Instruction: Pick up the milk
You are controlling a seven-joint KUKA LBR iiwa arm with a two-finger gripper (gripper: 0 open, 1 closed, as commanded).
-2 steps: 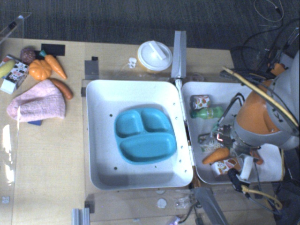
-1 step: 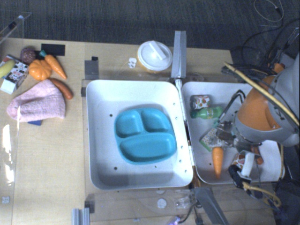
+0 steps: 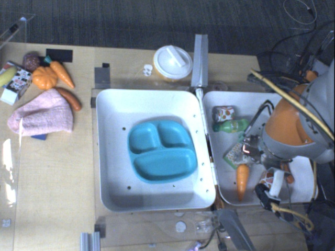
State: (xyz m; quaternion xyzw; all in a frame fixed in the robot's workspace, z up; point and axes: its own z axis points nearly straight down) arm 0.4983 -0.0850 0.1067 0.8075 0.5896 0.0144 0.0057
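Note:
A small carton with a white, brown and red print, which I take for the milk [image 3: 224, 113], lies at the far left corner of the right bin [image 3: 309, 192]. Just in front of it lies a green bottle [image 3: 231, 125]. My gripper [image 3: 250, 148] hangs low over the middle of that bin, in front of and to the right of the carton and apart from it. It sits right beside a green and white packet [image 3: 234, 154]. The grey arm with its orange band [image 3: 285, 125] covers the bin's right half.
An orange carrot [image 3: 242, 180] lies near the right bin's front wall, with a red and white item [image 3: 269, 180] half under the arm. The left bin [image 3: 112, 140] holds a blue divided plate [image 3: 163, 149]. A white lid [image 3: 173, 61], toy vegetables [image 3: 52, 76] and a pink cloth [image 3: 42, 114] lie outside.

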